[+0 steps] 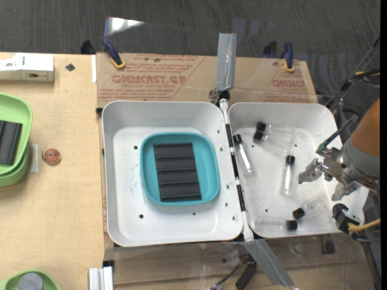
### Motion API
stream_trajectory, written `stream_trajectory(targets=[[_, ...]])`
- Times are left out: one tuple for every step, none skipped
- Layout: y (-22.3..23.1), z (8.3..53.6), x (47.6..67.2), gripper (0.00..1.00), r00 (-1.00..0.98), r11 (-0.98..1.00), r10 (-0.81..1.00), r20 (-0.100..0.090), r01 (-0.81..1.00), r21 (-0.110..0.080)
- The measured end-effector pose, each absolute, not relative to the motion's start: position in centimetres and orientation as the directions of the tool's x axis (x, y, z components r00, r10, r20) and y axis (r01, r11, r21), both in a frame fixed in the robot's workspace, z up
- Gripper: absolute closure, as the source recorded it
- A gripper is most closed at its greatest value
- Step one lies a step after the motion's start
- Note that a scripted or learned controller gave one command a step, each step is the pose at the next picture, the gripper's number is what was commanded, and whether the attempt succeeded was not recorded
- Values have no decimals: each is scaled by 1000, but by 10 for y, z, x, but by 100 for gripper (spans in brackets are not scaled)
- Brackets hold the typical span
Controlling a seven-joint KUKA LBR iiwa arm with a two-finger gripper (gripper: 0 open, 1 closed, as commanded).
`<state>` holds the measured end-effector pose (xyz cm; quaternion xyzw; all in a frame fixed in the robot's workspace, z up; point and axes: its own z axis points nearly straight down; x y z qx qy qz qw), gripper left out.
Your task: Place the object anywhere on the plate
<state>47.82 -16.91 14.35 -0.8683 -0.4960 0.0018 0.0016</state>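
Observation:
A teal plate (210, 173) sits in the middle of the left bin (121, 180) and carries a black ribbed insert (176, 171). Several clear vials with black caps lie scattered in the right bin (266, 213): one vial (242, 156) along the left wall, one (288, 175) near the middle, another (270, 135) toward the back. My gripper (325, 182) hovers over the right side of the right bin, just right of the middle vial, open, with nothing between its fingers.
Two loose black caps (295, 219) lie near the right bin's front edge. A green tray (18, 119) and a small round red piece (52, 156) rest on the bench at the far left. Cardboard (151, 77) lies behind the bins.

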Motion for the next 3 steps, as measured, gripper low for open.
stream_trajectory(targets=[[-204,198,477,0,567,-567,823,-2,823,-2],[-209,268,478,0,629,-629,778,-3,778,-2],[-204,351,510,0,697,-697,717,-5,717,-3]])
